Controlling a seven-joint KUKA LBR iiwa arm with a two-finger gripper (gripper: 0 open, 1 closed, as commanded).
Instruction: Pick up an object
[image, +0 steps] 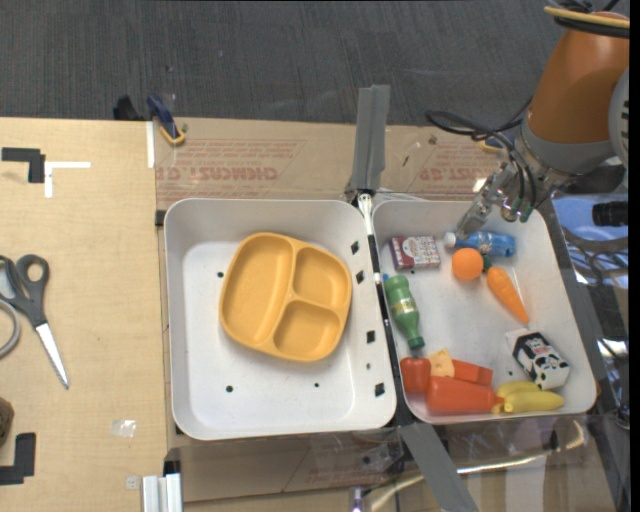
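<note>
Gripper (478, 215) sits at the far rim of the right bin (560, 262), tilted down toward the bin's upper middle. Its dark fingers are blurred against the rim; cannot tell if they are parted or closed, and nothing is seen between them. Orange band of the arm (575, 80) rises behind, at upper right.

Just below the fingertips: blue bottle (486, 243) lying on its side, white cap toward the left, close to the far wall. Touching or just beside it, an orange ball (467, 264). A carrot (507, 293) slants down-right from the ball. Left of these, a small maroon packet (414, 252), flat, with bare white floor around it.

Green bottle (404, 313) lies lengthwise near the divider wall. Open floor in the bin's middle, between green bottle and carrot.

Near edge is crowded: red-orange block pieces (452, 388), a banana (531, 400) against the near wall, a black-and-white cow-print cube (541, 360) just above the banana.

Left bin (190, 330) holds a yellow three-compartment plate (286, 297), roughly central, white floor showing on all sides.

Bench: cardboard under the bins, pale wood to the left with scissors (35, 312) well apart from the bins. Dark floor beyond.
</note>
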